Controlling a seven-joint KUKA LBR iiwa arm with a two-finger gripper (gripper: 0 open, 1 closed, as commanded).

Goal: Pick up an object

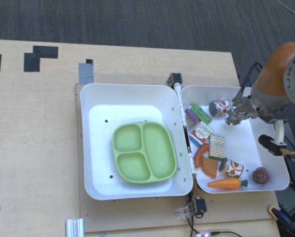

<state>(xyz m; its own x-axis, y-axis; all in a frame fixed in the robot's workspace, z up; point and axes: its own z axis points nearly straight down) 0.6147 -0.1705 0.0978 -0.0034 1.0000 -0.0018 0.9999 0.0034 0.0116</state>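
In the right-hand shallow white bin (266, 147), the two-finger gripper (232, 118), whose state cannot be told, is best centred over the small printed can (219, 107) lying just beside it before descent.

a pale wooden bench (34, 147) is filling the left and middle of the frame, ending against dark carpet along the top. two shallow white bins are sitting on it side by side: the left bin (95, 147) at centre, the right bin (273, 181) toward the right edge, their inner rims touching
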